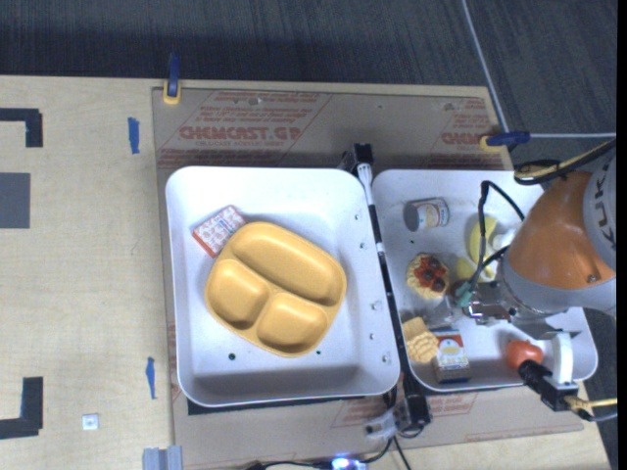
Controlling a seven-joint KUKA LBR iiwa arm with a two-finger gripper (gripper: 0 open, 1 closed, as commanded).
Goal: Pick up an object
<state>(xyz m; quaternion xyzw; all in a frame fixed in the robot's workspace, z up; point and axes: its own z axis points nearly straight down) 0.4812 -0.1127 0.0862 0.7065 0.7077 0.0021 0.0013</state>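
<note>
My gripper hangs over the middle of the right bin, under the grey and orange wrist. It is just right of a round red and yellow toy food piece. A small grey can lies at the bin's far left. Partly hidden behind the arm's cable is a yellow banana-like piece. A tan waffle piece and a small printed box rest at the near left. Beside the wrist, by the near right wall, lies an orange-red piece.
The left bin holds a large yellow compartment tray, bottom up, and a red and white checkered packet at its far left. A black divider runs between the bins. The arm covers the right bin's right side.
</note>
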